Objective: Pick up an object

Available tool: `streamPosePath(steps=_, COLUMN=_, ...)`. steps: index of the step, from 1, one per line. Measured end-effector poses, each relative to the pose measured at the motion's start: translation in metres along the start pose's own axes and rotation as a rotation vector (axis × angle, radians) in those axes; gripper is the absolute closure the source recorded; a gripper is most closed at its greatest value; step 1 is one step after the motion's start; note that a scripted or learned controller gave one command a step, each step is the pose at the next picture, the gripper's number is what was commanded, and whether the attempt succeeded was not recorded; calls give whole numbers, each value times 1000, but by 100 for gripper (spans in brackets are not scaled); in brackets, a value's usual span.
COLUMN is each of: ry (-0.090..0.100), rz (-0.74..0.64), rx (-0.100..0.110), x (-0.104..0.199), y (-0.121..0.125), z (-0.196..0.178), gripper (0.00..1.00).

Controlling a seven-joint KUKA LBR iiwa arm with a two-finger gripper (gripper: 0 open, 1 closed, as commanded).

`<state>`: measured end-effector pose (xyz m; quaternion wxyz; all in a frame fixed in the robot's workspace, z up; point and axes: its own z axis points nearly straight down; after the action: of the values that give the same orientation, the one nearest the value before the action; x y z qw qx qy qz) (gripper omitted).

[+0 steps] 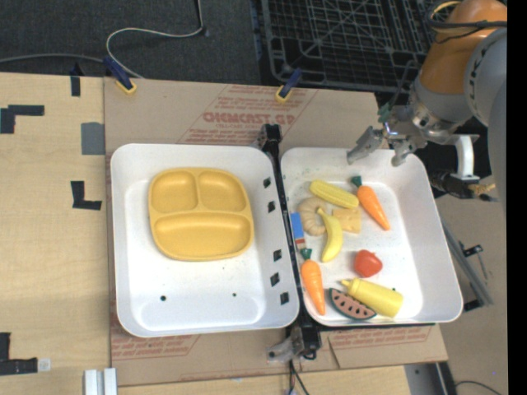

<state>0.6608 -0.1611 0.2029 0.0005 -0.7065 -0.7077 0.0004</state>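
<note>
1. The gripper (380, 145) hangs over the top edge of the right bin (428, 220). Its fingers are spread wide and hold nothing.
2. The closest toy is the carrot (373, 206), near the top of the right bin. It looks light, hard and smooth. Grab it across the fat middle.
3. That bin also has corn (333, 194), a banana (331, 235) and a tomato (368, 262).
4. The left bin (136, 220) holds a yellow plate (200, 213).

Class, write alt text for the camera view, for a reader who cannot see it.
The grey robot arm's two-finger tool, open and holding nothing, hovers over the far rim of the right shallow white bin, which holds plastic toy food. The left shallow white bin holds a yellow compartment plate.
</note>
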Motion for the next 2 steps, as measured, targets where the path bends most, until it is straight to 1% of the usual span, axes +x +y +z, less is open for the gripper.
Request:
streamPosePath(steps=1, ry=-2, rz=1, rx=-16, x=6, y=-6, z=96, gripper=0)
streamPosePath(steps=2, ry=0, rz=-1, rx=-4, x=51, y=-29, z=117, gripper=0)
